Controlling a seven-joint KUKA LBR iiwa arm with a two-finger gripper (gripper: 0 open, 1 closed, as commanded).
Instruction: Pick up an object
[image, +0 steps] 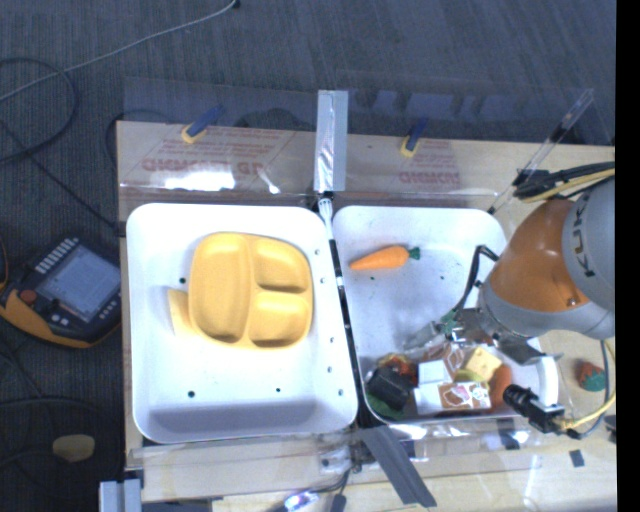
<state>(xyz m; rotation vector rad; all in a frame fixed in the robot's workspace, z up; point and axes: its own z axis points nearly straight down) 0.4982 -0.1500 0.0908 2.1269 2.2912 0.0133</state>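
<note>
The arm (560, 270) is lowered over the right bin (440, 225) — a carrot (380, 259) lies apart, clutter (440, 380) crowds below; finger state cannot be told.

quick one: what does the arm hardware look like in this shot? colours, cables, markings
The arm comes in from the right: rounded grey casing with a broad orange band, and part of dark lettering on the grey. A black cable loops off its left side, over the right bin. The pincer end is dark and cluttered, too small to detail.
</note>
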